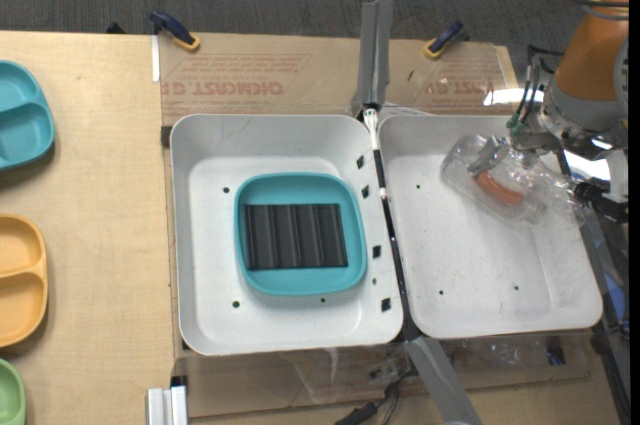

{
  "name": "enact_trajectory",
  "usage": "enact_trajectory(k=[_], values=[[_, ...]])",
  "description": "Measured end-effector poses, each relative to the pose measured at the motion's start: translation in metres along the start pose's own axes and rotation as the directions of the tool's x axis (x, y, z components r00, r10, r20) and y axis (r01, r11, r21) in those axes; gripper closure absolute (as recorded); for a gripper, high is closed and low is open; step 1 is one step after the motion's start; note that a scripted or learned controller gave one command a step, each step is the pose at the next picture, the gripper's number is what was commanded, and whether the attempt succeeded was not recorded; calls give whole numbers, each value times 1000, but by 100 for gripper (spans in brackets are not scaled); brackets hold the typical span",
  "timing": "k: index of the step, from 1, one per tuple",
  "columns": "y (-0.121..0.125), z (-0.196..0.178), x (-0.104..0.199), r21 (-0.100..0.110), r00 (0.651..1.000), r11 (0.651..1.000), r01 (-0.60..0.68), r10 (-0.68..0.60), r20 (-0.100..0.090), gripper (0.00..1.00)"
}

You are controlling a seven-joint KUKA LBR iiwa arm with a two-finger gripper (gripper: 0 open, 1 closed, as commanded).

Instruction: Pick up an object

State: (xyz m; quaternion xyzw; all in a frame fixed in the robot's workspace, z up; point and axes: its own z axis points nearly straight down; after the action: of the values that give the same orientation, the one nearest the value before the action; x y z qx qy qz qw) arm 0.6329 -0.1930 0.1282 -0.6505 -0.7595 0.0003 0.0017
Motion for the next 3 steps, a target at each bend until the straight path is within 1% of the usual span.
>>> enact_trajectory(k=[1, 2, 3], values=[[7, 2, -1, -7, 992, 992, 128, -128, 6, 0], [1, 2, 7, -24, 986, 986, 166, -165, 27, 0], [5, 2, -3, -26, 978, 977, 210, -210, 7, 0]])
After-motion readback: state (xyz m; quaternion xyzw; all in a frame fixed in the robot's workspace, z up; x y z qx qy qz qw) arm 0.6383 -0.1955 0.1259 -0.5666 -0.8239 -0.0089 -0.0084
